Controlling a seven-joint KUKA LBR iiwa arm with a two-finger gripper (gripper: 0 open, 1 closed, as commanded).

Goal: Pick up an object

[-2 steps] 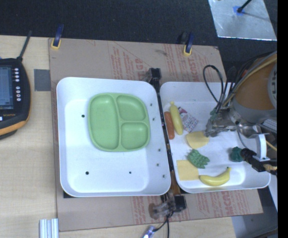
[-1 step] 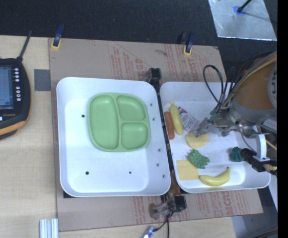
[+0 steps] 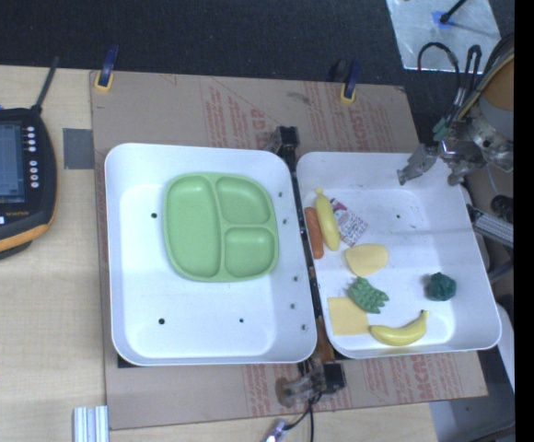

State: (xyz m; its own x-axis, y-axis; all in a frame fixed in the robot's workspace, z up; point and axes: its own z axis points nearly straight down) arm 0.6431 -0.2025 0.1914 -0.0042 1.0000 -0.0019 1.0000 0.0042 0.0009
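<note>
White plastic bins sit side by side on my counter; the right bin [image 3: 451,238] carries every candidate: a banana [image 3: 399,331] near its front edge, a dark green lump [image 3: 440,286], a yellow slice [image 3: 366,259] and a carrot [image 3: 314,231] along its left wall. My gripper [image 3: 430,162] hovers over that bin's far right corner, its jaws seemingly spread and holding nothing, though the view is poor there. The pick is not yet begun.

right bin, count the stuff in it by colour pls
yellow: 4 (corn, slice, square, banana)
green: 2 (leafy piece, dark lump)
orange: 1 (carrot)
white-red: 1 (wrapper)
total: 8
</note>
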